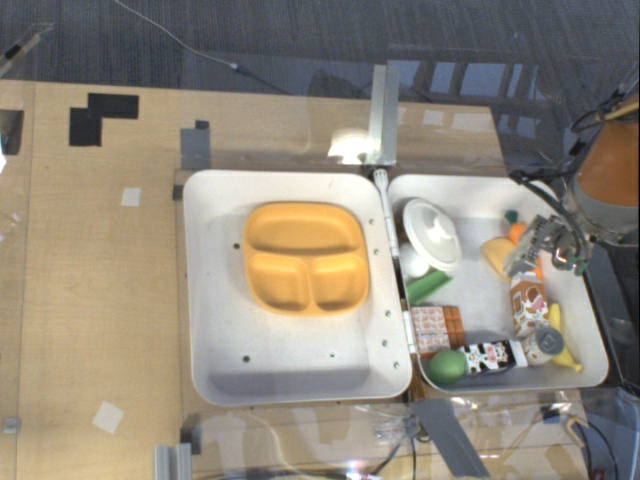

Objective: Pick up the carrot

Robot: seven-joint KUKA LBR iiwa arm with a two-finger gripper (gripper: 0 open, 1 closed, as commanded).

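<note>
The carrot (516, 234) is a small toy one, orange with a green tip at its upper end. It lies in the right bin (600, 353), in the upper right part of it, close to the far wall. Only a short part of its orange body is visible, because the gripper (535, 250) is over its lower end and hides it. A bit of orange also shows just under the gripper, near the top of the brown bottle (526, 306); it is not clear if this belongs to the carrot. The yellow wedge-shaped piece (497, 255) lies just beside the carrot, to its lower left. The carrot seems to rest on the bin floor.
</note>
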